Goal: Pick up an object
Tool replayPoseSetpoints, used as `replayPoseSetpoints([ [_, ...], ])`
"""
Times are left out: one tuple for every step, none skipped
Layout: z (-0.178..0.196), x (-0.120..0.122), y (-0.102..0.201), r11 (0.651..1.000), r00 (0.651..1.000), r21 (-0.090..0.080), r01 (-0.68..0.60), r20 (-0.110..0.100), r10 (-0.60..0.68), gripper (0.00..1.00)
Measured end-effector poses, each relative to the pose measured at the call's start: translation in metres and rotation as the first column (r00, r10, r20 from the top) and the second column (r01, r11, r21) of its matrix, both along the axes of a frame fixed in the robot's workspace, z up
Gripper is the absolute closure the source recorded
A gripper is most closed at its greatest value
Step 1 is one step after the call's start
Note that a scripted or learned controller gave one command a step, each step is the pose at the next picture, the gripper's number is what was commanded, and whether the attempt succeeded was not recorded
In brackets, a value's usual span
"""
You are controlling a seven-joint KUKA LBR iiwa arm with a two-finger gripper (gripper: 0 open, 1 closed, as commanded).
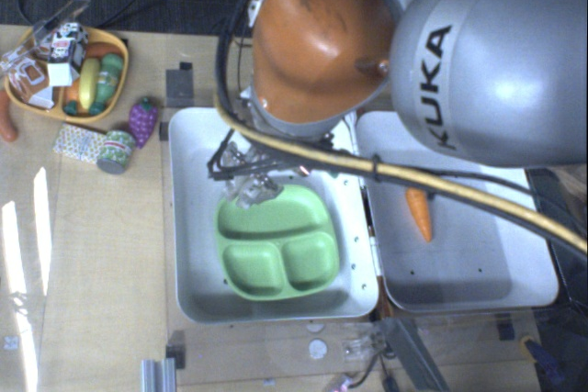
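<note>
My arm (478,60) takes up most of the top right — grey housing w/ KUKA lettering, and the orange band (317,41) bulging over the rear of the left bin. A yellowish cable (441,184) runs from the band area down across the right bin toward the lower right.

The bench (83,271) is pale wood, w/ two white bins side by side. The left bin (184,225) holds a green divided tray (276,248) — one long compartment at the back, two smaller ones at the front. The right bin (459,280) holds an orange carrot (419,211), lying roughly lengthwise near the bin's left side, pointed end toward the front. It sits apart from the tray, in the other bin.

My gripper (253,184) is low at the rear edge of the green tray, in the left bin, partly under the orange band. Whether it's parted or closed I can't tell; too much dark linkage and blur there. Nothing visibly held.

Off to the far left on the bench: a yellow bowl (115,87) of mixed toy food, a purple grape bunch (141,119) just beside it, a small can (116,151) and a patterned packet (78,142) touching or nearly so.
</note>
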State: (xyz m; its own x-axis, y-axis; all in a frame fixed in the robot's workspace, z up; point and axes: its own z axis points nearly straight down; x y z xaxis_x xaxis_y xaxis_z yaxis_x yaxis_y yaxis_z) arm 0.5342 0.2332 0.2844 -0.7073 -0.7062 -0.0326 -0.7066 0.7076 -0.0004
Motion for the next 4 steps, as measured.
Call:
replayPoseSetpoints([
  [0.012, 0.001, 0.002, 1.0, 1.0, 0.006, 0.003, 0.007, -0.003, 1.0],
  [-0.1, 0.033, -0.035, 0.857, 0.857, -0.02, -0.515, -0.019, 0.515, 1.0],
  [-0.078, 0.006, -0.019, 0.422, 0.423, -0.022, -0.906, -0.017, 0.906, 1.0],
  [0.012, -0.04, 0.004, 0.785, 0.786, -0.022, -0.619, -0.014, 0.619, 1.0],
])
